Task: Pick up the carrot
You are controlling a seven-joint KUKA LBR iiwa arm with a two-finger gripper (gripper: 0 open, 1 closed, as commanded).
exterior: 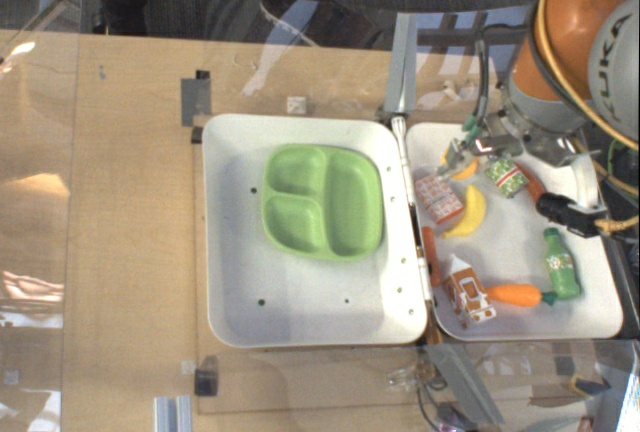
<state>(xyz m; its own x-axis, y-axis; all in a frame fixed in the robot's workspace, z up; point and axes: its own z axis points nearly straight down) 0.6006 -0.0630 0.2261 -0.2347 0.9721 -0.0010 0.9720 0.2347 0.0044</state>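
1. Left bin (230,320): a shallow white tray bearing a green divided plate (323,201), which lies flat near the middle, its three compartments facing up; it offers an obvious set-down place, though the task names none
2. Between the bins: a red sausage-shaped toy (431,257) lies along the right bin's left wall, lengthwise against the rim
3. Right bin (590,325): the loose items are scattered here. A small checked packet (437,196) rests beside a yellow banana (468,213); a small carton (470,292) sits near the front edge
4. The carrot (514,296), orange with a green stub at its right end, lies flat near the bin's front edge, just right of the carton and left of a green bottle (561,265); its upper side looks free for a descent from above
5. The gripper (470,148) hangs over the bin's rear left corner, above the banana and beside a small can (507,177), well apart from the carrot; whether its jaws are spread or pressed together cannot be told
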